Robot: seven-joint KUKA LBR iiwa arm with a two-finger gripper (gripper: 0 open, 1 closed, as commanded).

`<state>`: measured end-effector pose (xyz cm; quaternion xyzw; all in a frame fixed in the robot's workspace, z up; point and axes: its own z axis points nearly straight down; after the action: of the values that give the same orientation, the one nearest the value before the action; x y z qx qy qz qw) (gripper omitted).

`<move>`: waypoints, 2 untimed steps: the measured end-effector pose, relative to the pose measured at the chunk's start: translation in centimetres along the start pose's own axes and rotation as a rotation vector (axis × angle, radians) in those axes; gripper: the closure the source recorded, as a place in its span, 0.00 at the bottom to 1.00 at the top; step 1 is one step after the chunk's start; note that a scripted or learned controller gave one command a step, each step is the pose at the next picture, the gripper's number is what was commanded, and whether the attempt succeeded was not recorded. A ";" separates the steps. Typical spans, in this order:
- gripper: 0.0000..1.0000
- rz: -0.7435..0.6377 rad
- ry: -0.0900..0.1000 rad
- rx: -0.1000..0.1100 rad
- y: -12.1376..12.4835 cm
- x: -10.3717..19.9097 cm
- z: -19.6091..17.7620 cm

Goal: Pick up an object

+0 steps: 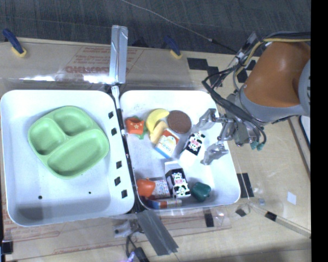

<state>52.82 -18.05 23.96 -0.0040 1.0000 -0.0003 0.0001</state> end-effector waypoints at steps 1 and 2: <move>0.00 0.162 -0.006 0.001 -1.8 -2.3 14.6; 0.00 -0.348 -0.006 0.001 5.8 -0.9 14.6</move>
<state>53.67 -12.28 9.33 -0.1772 0.9842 -0.0009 0.0030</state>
